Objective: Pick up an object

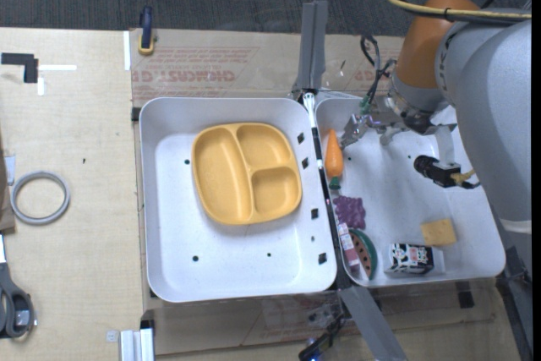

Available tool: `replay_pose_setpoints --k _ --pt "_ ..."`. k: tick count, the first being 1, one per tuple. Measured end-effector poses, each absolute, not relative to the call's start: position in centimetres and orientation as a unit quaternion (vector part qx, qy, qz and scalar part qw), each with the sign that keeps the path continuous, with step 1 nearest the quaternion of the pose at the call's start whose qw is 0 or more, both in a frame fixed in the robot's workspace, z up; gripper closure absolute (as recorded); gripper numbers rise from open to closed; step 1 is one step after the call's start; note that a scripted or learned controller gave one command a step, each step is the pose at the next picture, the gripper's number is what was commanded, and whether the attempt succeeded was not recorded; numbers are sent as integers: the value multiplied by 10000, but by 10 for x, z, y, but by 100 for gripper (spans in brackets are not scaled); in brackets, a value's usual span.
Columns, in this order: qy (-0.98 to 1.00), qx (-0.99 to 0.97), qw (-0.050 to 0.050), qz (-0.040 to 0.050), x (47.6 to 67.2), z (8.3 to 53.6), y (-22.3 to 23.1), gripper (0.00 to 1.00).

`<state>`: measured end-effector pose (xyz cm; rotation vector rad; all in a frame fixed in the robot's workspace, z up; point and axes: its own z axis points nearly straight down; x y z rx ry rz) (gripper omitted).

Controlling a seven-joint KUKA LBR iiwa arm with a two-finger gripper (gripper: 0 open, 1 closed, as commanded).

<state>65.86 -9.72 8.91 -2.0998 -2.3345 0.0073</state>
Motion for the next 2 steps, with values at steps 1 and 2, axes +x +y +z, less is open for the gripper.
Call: replay_pose_setpoints --k 1,2 --pt "-8656 -5007 8 15 659 89 -106 0" --pt "-9759 -2184 18 8 658 89 -109 0"
